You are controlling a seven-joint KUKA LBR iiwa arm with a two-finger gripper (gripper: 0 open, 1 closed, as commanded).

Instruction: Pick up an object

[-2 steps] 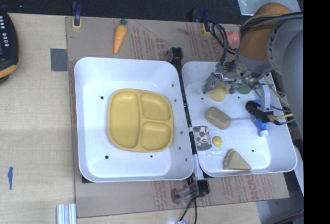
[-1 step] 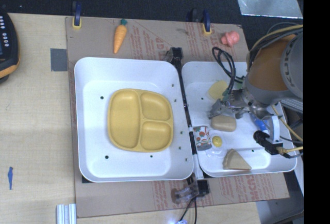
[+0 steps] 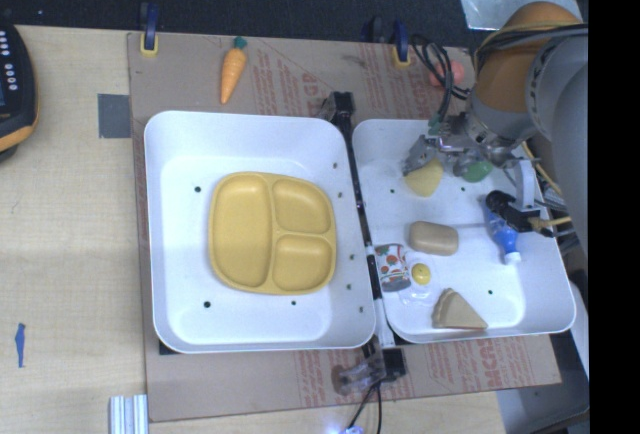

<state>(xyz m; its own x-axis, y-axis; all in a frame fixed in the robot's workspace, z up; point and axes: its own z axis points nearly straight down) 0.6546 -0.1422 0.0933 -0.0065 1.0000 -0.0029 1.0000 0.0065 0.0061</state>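
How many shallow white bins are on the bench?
2. The left shallow white plastic bin holds a yellow divided tray; the right shallow white plastic bin lies beside it, under the arm.

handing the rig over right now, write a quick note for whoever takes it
Gripper: low in the back of the right bin, beside the yellow lemon-like piece; grip unclear, nothing seen between its fingers.
Right bin things: tan bread-like block, tan wedge, blue bottle, small green piece, small printed packet at the left wall.
Left bin: yellow divided tray.
Toy carrot lies on the board behind the bins.
Done: no pick visible.
Left: grasp one object and lift it.
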